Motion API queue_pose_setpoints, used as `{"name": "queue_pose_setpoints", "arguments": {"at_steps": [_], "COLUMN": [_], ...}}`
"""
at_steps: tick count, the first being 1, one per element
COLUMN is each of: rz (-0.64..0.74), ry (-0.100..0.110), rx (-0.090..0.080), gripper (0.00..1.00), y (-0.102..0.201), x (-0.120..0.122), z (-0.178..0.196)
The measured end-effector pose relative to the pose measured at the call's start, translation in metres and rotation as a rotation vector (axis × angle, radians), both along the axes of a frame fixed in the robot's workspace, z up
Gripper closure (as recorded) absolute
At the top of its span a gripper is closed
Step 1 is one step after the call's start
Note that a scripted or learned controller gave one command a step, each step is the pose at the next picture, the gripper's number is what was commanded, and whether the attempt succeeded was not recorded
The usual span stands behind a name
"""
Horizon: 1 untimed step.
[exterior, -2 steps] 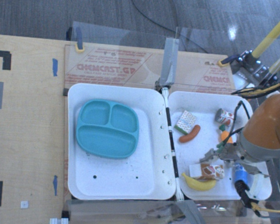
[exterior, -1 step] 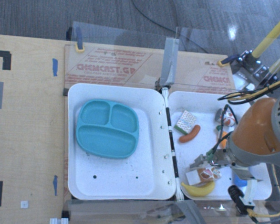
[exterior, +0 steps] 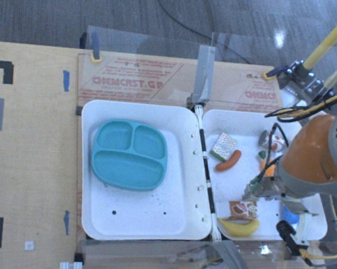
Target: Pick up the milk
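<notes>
The milk [exterior: 224,146] is a small white carton with a green edge, lying in the upper left part of the right bin [exterior: 244,120]. Just below it lies a red sausage [exterior: 227,160]. My gripper [exterior: 255,192] hangs over the middle of the right bin, below and to the right of the milk and apart from it. It sits just above a brown and red packet [exterior: 242,209]. The grey arm with its orange band [exterior: 308,155] covers the right side of that bin.
A yellow banana [exterior: 238,226] lies at the right bin's front edge. A red and white item [exterior: 276,143], an orange piece [exterior: 262,164] and a blue item [exterior: 289,217] show beside the arm. The left bin [exterior: 140,215] holds a blue divided plate [exterior: 130,155].
</notes>
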<state>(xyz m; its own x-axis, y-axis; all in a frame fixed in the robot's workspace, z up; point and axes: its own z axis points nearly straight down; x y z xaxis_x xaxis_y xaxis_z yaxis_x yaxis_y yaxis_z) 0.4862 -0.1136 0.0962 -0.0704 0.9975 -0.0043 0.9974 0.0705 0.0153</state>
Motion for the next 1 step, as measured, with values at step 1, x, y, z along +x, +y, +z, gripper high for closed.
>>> {"name": "queue_pose_setpoints", "arguments": {"at_steps": [1], "rz": [0.328], "ry": [0.017], "rx": [0.001], "gripper": [1.00], "y": [0.0259], "x": [-0.0053], "z": [0.0859]}}
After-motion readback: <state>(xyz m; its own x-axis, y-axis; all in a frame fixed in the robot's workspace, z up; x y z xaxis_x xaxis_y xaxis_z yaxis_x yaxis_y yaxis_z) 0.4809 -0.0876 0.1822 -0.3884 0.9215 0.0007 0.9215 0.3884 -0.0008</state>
